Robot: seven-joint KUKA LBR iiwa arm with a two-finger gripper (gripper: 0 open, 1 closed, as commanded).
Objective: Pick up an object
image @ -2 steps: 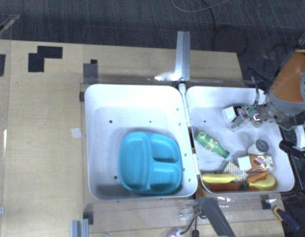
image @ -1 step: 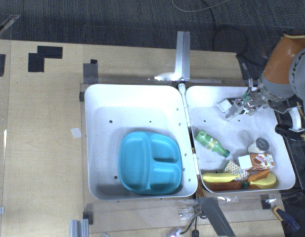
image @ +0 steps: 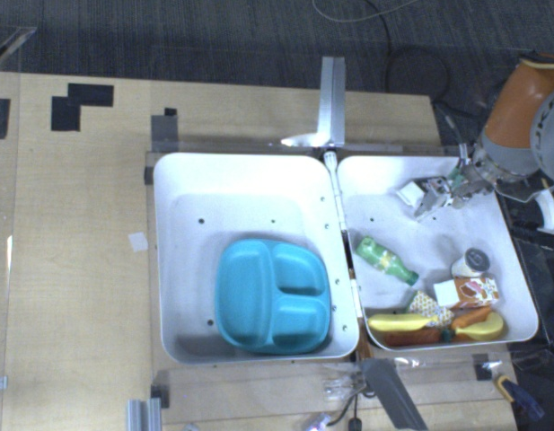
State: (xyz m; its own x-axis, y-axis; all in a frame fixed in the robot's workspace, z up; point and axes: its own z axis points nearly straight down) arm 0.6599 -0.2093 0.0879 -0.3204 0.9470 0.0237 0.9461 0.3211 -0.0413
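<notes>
On the far left we see the pale wooden tabletop (image: 70, 241) with a few black tape marks (image: 82, 102) near its upper edge and a small white scrap (image: 137, 240) lying beside the bins. Next comes the left bin (image: 196, 187), a shallow white tray whose only content is a blue divided plate (image: 275, 294) with three compartments, lying flat in the lower right part of that bin, close to the shared wall. A metal upright post (image: 332, 97) stands at the back, right above the seam between the two bins. In the right bin (image: 384, 187) we find a green plastic bottle (image: 385, 260) lying on its side near the middle left, tilted so its cap end points down to the right. Along the bin's lower edge sits a cluster of objects: a yellow banana (image: 402, 323) at the front left, a patterned packet (image: 425, 305) just behind it, a small white box (image: 445, 292), a red and white pouch (image: 478, 290), an orange carrot-shaped item (image: 472, 316), and a small round jar with a dark lid (image: 472, 261) just above the pouch. At the upper right the jaws (image: 434, 196) hang low over the back of the right bin, well apart from the cluster, and we cannot tell how wide they stand or whether anything sits between them. The grey arm (image: 528, 124) with its orange band reaches in from the right edge.
</notes>
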